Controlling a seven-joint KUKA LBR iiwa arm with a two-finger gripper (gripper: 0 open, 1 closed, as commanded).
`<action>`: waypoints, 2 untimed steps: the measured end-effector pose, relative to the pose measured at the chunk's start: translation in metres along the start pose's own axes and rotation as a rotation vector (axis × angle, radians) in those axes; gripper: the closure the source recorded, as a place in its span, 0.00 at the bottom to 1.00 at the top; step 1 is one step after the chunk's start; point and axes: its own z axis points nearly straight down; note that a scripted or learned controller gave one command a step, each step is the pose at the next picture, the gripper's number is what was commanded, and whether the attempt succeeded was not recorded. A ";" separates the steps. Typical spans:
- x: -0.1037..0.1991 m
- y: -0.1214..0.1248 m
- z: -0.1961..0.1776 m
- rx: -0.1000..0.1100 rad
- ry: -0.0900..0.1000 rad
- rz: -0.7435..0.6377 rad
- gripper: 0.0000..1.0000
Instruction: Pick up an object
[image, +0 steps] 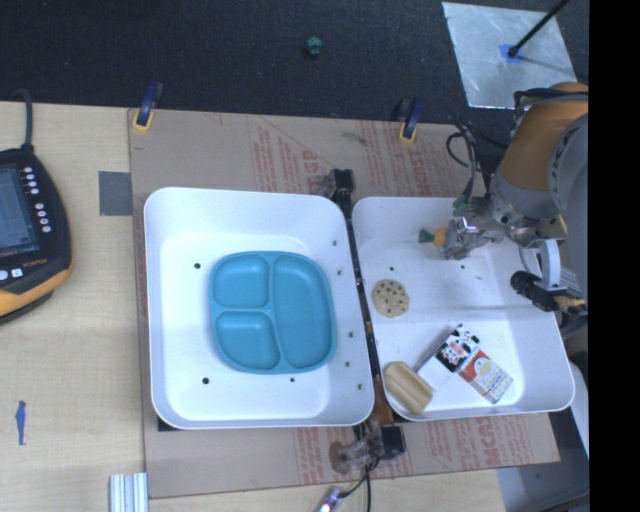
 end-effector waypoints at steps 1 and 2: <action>-0.014 -0.005 -0.125 -0.016 -0.004 0.001 0.00; -0.029 -0.052 -0.130 -0.012 -0.003 0.002 0.00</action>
